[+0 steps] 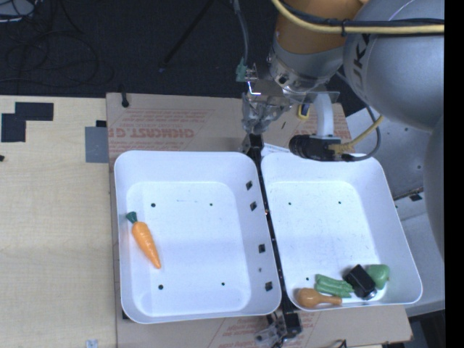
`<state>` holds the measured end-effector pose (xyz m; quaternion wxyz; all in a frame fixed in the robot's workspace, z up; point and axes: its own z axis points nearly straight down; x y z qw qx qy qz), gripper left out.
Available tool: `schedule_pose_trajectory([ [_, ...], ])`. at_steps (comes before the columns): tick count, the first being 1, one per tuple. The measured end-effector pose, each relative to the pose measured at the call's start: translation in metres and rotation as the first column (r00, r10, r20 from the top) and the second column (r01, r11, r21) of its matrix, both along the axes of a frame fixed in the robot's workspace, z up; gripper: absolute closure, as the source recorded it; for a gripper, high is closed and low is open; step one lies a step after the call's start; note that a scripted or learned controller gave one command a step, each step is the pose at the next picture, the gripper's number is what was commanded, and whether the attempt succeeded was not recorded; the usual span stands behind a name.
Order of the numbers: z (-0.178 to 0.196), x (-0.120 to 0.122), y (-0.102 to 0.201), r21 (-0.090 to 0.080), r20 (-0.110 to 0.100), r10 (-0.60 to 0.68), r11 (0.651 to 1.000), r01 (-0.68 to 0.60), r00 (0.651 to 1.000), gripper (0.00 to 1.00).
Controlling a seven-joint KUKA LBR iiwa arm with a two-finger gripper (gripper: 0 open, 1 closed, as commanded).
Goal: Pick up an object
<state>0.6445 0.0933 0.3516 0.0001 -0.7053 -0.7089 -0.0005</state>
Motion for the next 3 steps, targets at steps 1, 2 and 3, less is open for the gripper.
schedule_pose_trajectory([
  [1,0.013,-0.014,0.086,0.001,-0.002,0.003,1.0,-0.003,1.0,1.0],
  [2,0.029,0.0,0.012,-0.003,-0.001,-0.01,1.0,0.01,1.0,1.0],
  [3,0.048,-0.009,0.085,0.0,-0.002,0.0,1.0,0.0,1.0,1.0],
])
